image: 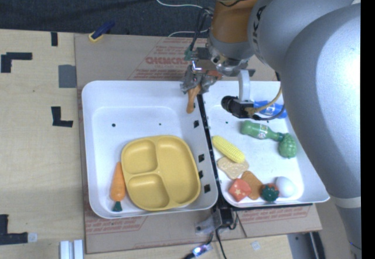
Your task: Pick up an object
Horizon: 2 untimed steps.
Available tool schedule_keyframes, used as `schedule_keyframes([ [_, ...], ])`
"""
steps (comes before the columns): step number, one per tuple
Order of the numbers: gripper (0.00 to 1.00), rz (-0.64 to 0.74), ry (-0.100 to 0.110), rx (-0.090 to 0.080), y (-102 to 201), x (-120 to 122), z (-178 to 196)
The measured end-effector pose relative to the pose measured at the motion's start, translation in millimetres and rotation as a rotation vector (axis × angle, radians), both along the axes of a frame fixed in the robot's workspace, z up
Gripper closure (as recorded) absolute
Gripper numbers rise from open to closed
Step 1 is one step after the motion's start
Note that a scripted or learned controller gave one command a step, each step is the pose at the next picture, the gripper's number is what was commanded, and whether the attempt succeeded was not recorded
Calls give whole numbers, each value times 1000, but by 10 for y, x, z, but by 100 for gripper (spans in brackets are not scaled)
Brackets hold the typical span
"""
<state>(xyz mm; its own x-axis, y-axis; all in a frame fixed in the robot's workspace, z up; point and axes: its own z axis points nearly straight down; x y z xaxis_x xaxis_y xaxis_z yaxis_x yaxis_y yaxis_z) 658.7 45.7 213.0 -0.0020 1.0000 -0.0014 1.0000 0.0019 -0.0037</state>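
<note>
Over the white bins [94, 135], the arm [281, 23] bends down.

I see red print on the cardboard sheet [158, 58] behind the bins, upside down and too blurred to read. Dark letters on the arm [258, 20] aren't legible either.

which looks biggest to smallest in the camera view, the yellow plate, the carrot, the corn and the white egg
1. yellow plate, by far the largest
2. carrot and corn: similar length, too close to rank
3. white egg, the smallest
</note>
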Motion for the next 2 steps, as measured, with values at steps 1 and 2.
schedule_keyframes([
  [1,100,0,-1,2,69,-71,103],
  [2,100,0,-3,2,27,-32,203],
])
